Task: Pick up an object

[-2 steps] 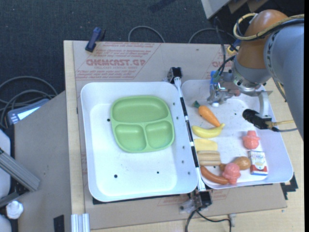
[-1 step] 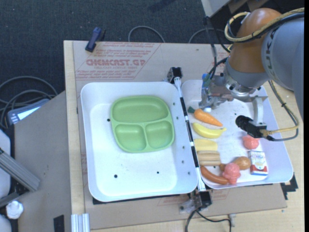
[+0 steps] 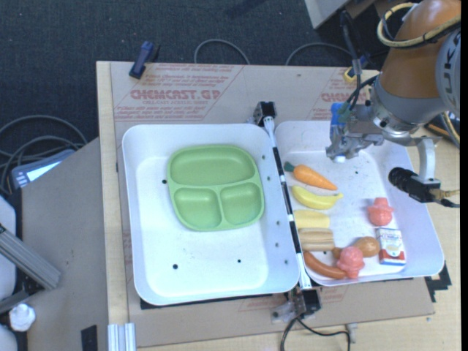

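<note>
Nothing's picked up yet: the gripper hovers in the upper right of the frame with nothing in it (can't tell how wide), just above the carrot lying in the right bin.

Arm: bulky rounded orange band, glossy, above grey metallic wrist section. Black and yellow cables looped over orange band. Blue fitting sat beside wrist, thin dark wires trailing past it. Gripper: small, grey metal, boxy. Black cylindrical part stuck out on pale bracket beside it.
</note>
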### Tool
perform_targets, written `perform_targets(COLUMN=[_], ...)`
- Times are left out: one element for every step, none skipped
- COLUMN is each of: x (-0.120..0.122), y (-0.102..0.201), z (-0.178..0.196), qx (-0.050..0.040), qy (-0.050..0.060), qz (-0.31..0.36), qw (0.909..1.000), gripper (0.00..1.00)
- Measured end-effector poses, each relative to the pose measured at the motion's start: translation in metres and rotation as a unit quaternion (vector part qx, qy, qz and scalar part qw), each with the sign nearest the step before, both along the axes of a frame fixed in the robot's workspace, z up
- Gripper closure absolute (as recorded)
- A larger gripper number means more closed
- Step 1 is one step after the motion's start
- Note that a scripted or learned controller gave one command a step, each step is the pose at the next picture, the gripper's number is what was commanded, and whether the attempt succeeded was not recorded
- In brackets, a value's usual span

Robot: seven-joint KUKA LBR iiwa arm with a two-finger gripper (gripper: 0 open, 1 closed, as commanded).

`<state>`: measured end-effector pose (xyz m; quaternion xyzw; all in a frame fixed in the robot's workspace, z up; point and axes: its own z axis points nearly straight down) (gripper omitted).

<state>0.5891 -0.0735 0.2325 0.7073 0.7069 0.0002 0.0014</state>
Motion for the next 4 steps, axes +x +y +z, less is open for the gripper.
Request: perform_targets(x=[0.000,0.001,0.037,0.037], y=[0.000,-0.029,-0.022,-0.022], z=[0.000,-0.147,-0.148,-0.138], qx=[0.0003,0.0006,0.0005,-0.0002], qy=[0.000,0.002,0.000,-0.001], qz=[0.000,0.000,0.001,0.001], qw=[1.0000,1.0000,1.0000,1.0000], gripper=[0.00,0.00,0.00,1.00])
